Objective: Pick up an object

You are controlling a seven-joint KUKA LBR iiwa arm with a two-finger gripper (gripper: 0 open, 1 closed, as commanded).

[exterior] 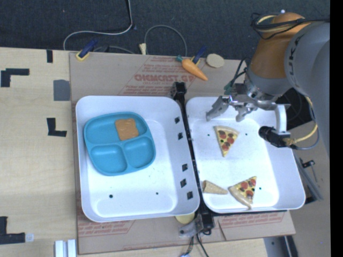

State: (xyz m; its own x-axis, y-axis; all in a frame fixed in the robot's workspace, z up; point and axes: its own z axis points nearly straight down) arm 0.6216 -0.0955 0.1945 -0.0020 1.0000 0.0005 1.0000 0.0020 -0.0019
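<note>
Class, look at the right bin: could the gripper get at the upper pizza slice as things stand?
Probably yes. The gripper hangs open just above the upper pizza slice, with bare bin floor around the slice and nothing between them.

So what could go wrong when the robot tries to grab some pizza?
The pincer sits above the upper pizza slice, a bit off to one side, so it might close on nothing. The slice lies flat, so the fingers may slide over it. The other pizza slice touches a crust piece near the bin wall, which could get in the way.

Grey arm point(316, 52) with an orange band and metal pincer point(230, 110).
</note>
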